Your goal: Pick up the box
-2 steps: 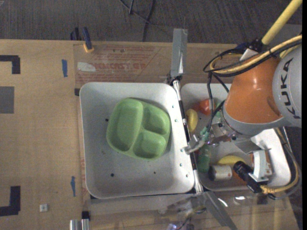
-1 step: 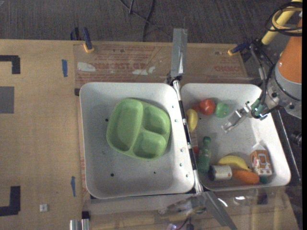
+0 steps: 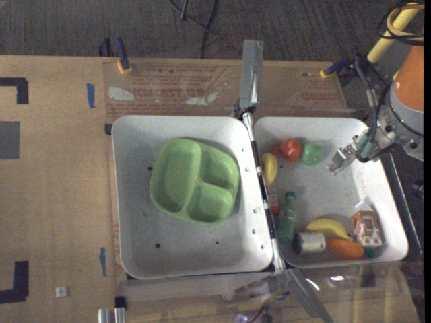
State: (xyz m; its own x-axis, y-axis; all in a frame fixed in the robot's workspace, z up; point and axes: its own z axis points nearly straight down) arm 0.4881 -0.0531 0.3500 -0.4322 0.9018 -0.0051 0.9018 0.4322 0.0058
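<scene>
Even, fairly bright light falls from above, with only faint, soft shadows under the green tray (image 3: pixel 196 180) in the left bin (image 3: pixel 135 234). Both white bins look slightly washed out, and the right bin (image 3: pixel 377 200) shows a pale sheen on its floor. The floor at the top is dim. Detail is soft and grainy throughout; the arm (image 3: pixel 407 93) at the right edge is blurred.

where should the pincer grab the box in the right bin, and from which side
Probably from above, across the box's short sides. It lies flat near the right bin's front right corner, with a carrot and banana crowding its left, so side approaches look blocked. The pincer hangs above the bin.
</scene>
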